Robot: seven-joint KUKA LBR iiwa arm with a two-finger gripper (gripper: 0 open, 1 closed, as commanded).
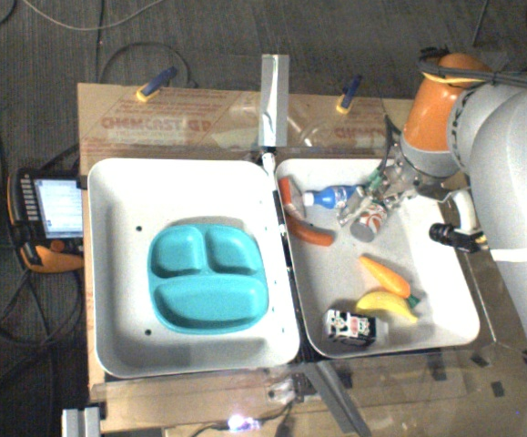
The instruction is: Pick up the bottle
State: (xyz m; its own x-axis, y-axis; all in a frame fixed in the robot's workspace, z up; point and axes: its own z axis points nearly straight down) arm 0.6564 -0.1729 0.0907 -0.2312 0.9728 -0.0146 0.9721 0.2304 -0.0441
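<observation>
From the camera above, the arm reaches in from the right and sets its gripper low in the right bin, near that bin's far edge. The bottle, clear with a blue label, lies on its side along the same far edge, its cap toward the left wall. The gripper sits at the bottle's right end, beside a small can; whether the fingers are apart or together cannot be told. A hot dog lies by the left wall. A carrot, banana and dark carton lie toward the near edge. The left bin holds a teal divided plate.
</observation>
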